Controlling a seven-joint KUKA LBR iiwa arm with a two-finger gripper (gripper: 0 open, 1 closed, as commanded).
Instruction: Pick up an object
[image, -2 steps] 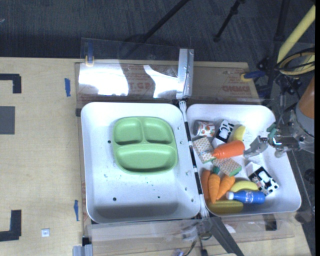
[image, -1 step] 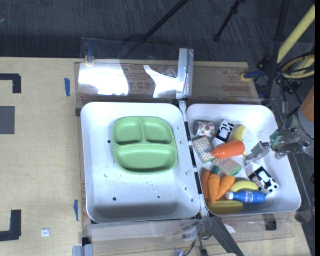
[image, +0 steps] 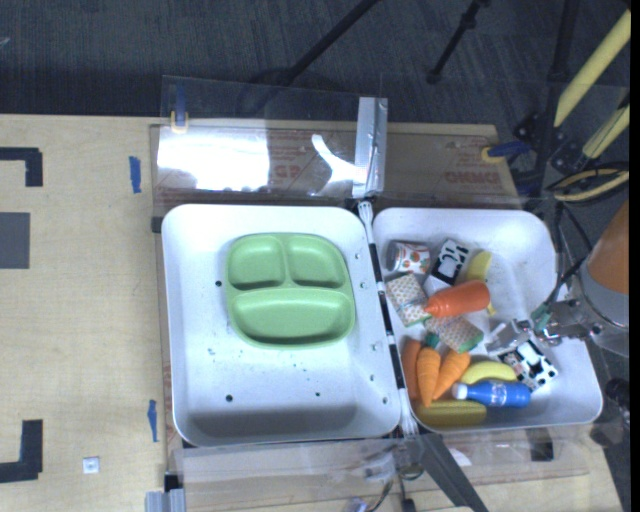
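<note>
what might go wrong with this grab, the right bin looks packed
The gripper sits low among crowded toys in the right bin. The black-and-white toy, banana and blue bottle lie touching, so it may pinch two or nudge them aside. It is also near the bin's right wall, which it might catch.

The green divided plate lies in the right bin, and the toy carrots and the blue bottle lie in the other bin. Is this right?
Not quite. The camera view shows the green divided plate in the left bin, not the right. The toy carrots and the blue bottle lie in the other, right bin.
</note>
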